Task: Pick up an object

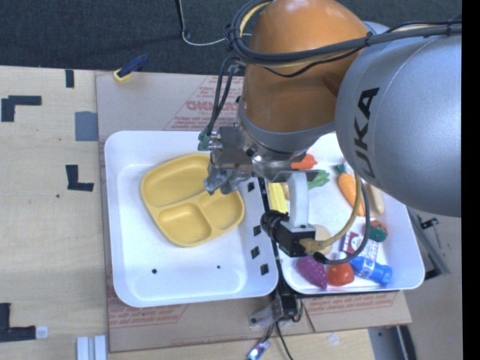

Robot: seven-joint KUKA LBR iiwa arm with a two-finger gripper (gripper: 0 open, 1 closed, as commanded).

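The end effector [225,172] hangs over the yellow divided plate [192,201] in the left bin [120,223]; whether it is spread, I cannot tell. Best to descend squarely over the plate's rim.

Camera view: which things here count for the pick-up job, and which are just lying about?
Job:
- tool
- yellow divided plate in left bin
- toy carrot, purple grapes, red tomato in right bin

Lying about:
- cardboard sheet
- yellow-blue clip
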